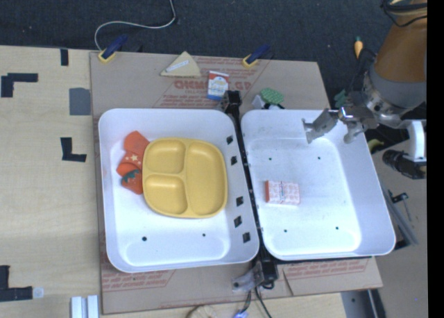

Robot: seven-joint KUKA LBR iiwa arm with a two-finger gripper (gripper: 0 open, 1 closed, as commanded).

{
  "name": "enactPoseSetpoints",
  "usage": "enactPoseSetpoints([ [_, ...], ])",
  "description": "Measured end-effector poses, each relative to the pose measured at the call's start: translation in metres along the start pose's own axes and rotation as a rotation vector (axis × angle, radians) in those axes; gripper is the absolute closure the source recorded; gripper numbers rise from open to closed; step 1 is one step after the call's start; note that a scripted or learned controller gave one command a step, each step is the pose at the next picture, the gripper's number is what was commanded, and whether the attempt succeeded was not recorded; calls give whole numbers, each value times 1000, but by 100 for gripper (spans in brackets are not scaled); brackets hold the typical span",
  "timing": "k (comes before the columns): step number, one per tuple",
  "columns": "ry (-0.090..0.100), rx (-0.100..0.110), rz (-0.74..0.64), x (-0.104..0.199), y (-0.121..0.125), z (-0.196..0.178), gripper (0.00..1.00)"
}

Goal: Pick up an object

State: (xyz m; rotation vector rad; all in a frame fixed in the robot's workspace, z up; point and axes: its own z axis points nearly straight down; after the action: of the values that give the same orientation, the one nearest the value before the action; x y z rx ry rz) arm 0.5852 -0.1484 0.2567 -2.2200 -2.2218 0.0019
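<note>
We see the gripper [333, 126] hovering at the right bin's [361, 233] far edge, fingers apart and holding nothing. The small pink-and-white packet [282, 192] lies nearer the camera and leftward, long axis across the bin.

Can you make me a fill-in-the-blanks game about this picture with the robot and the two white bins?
1. The yellow tray lies in the ____ bin.
2. The small pink packet lies in the ____ bin.
3. The orange toy sits at the tray's ____ side.
4. The gripper hovers over the right bin's ____ edge.

Missing words: left; right; left; far
</note>
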Motion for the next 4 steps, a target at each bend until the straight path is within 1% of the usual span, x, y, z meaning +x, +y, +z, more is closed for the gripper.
enactPoseSetpoints([
  [1, 1, 3, 0, 36, -41, 96, 0],
  [2, 0, -3, 0, 50, -53, 171, 0],
  [3, 0, -6, -1, 27, -60, 170, 0],
  [4, -2, -7, 1, -21, -88, 170, 0],
])
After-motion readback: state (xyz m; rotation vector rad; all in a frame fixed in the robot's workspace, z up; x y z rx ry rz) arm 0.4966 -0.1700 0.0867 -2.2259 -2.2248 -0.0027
